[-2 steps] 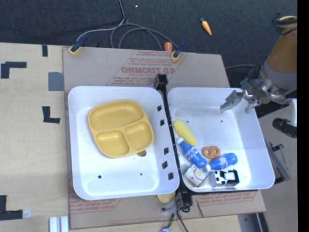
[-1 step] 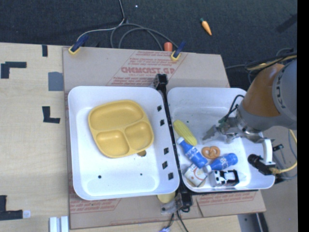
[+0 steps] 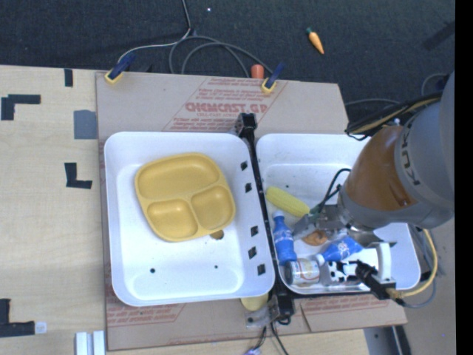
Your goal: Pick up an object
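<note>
Task object not specified; several candidates lie in the right bin (image 3: 295,148), all crowded in its lower part, lower right of the frame. A yellow corn cob (image 3: 287,200) lies with its long axis running from upper left to lower right. Below it, a blue bottle (image 3: 283,242) lies near the divider, long axis roughly up-down in the frame. A silver can (image 3: 304,272) rests at the bin's lower edge, beside a black-and-white toy (image 3: 338,271) and a small brown item (image 3: 316,237), identity unclear.

The gripper (image 3: 330,228) sits low among these items, just right of the corn cob and bottle, directly above the brown item. Finger opening: cannot be determined; the wrist hides it. Nothing is seen held.

The left bin (image 3: 122,220) carries a yellow divided plate (image 3: 185,195). Both bins rest on cardboard on the tabletop (image 3: 44,220).
</note>
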